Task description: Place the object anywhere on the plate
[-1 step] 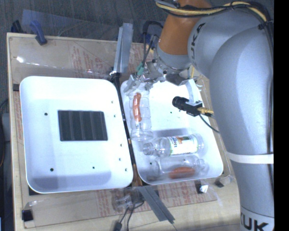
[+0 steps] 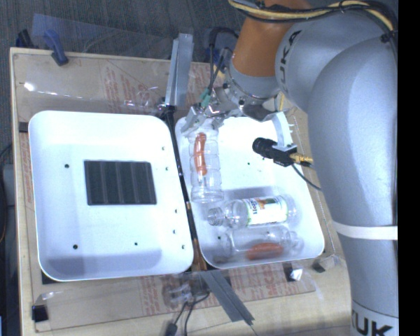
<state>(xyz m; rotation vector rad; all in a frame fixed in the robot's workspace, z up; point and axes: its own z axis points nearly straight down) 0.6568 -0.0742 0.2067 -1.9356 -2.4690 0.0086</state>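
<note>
A dark ribbed rectangular plate [image 2: 119, 182] lies flat in the middle of the left white bin [image 2: 56, 243]. The right bin [image 2: 294, 180] holds three clear plastic bottles. One with an orange label [image 2: 200, 161] lies along that bin's left wall. My gripper [image 2: 206, 115] hangs over the far left corner of the right bin, right at the far end of this bottle. Whether it touches the bottle cannot be told. A second bottle with a white, green and orange label [image 2: 260, 211] lies crosswise nearer the front, and a third [image 2: 264, 246] lies by the front wall.
The grey arm with its orange band [image 2: 262, 40] covers the right side of the right bin. A clear upright divider [image 2: 178, 68] stands behind the gap between the bins. Black cable and connector [image 2: 274, 150] hang from the wrist over the right bin.
</note>
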